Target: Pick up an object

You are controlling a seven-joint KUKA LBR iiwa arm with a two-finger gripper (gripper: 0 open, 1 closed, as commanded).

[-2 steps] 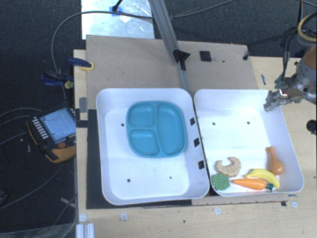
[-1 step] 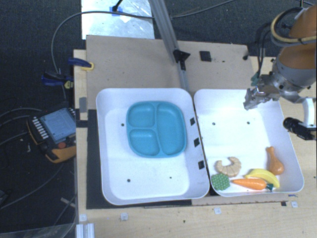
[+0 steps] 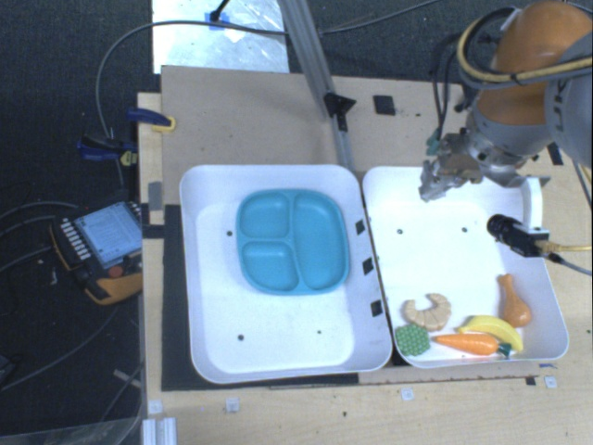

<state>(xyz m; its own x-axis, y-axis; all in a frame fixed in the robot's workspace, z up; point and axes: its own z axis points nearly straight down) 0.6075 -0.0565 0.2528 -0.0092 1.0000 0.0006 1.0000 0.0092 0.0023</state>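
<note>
From my seat I see the arm [image 3: 533,54] coming in from the right, its orange band high in the upper right corner, with the hand [image 3: 435,185] hanging over the far left part of the right bin [image 3: 445,258]. I cannot tell from this angle whether the hand is spread or pressed together, and I see nothing between its tips.

The things to pick all lie in the near part of the right bin, well apart from the hand. A tan croissant [image 3: 426,311] sits near the bin's near left corner, with a green broccoli piece [image 3: 412,340] just beside it at the near rim. An orange carrot [image 3: 466,344] lies along the near edge, touching a yellow banana [image 3: 493,329] behind it. A brown drumstick [image 3: 512,302] lies toward the right wall, near the banana.

The left bin [image 3: 213,341] holds a blue divided plate [image 3: 292,241], lying flat in its far half.

Both bins sit side by side on the counter [image 3: 232,119]
</note>
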